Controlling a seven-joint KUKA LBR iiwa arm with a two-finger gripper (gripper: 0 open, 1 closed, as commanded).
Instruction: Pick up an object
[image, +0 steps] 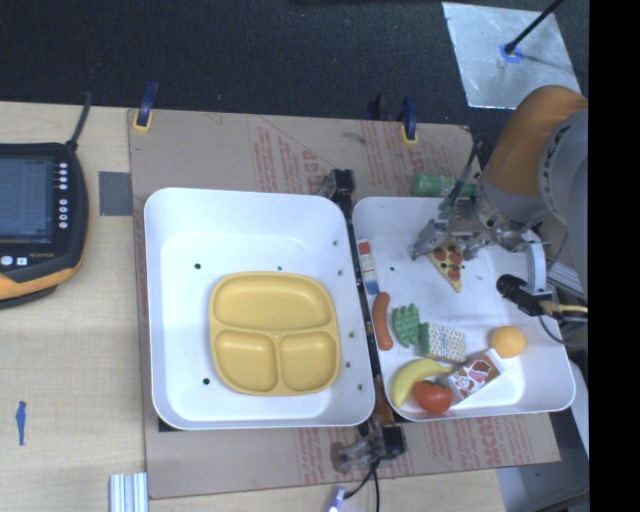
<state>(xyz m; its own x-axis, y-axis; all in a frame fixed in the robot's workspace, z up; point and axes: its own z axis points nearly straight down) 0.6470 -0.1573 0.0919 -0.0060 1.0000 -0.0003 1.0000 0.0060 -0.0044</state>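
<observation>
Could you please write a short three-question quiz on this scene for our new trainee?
1. True or false: the yellow three-compartment plastic tray lies in the left white bin.
2. Which toy lies right under the tool? A) pizza slice B) banana C) tomato
3. Fill in: the small orange ball sits in the ____ white bin.

Key:
1. True.
2. A: the triangular toy pizza slice, at the tool's tip; the yellow toy banana and red toy tomato lie at the near edge.
3. Right.
</observation>
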